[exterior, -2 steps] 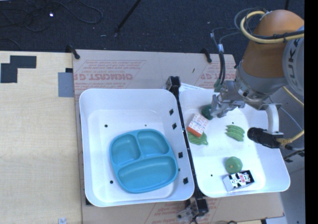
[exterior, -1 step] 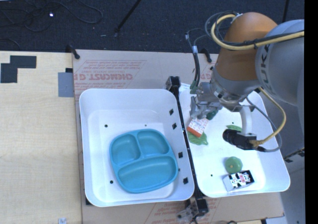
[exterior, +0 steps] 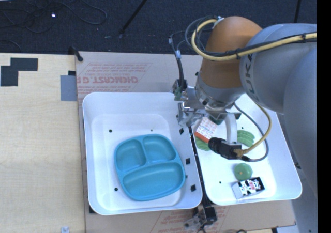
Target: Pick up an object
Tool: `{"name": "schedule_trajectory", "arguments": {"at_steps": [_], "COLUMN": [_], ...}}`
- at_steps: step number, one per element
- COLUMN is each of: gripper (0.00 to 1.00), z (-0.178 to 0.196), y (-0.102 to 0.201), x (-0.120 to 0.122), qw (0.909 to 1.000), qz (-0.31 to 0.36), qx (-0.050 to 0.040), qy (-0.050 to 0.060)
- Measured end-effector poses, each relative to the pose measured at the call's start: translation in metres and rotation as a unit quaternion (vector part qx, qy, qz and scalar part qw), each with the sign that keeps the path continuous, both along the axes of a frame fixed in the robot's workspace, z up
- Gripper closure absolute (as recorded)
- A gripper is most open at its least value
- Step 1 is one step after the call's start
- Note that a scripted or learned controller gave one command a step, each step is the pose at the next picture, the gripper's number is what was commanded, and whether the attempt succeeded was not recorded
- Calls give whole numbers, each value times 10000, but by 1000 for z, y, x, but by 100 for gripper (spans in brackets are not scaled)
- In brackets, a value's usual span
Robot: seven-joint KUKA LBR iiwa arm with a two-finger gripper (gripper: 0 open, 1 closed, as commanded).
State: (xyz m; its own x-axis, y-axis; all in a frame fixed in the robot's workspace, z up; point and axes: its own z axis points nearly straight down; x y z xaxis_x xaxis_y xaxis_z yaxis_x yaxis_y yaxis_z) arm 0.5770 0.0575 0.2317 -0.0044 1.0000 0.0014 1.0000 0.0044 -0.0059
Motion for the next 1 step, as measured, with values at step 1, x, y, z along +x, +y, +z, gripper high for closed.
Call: {"name": "schedule_trajectory", "arguments": {"at_steps": [1], "gripper": [100], "z": [-2], "y": [46], "x": [18], "qw": [10000], "qz": [0], "qx": [-2], "qy": [-17]}}
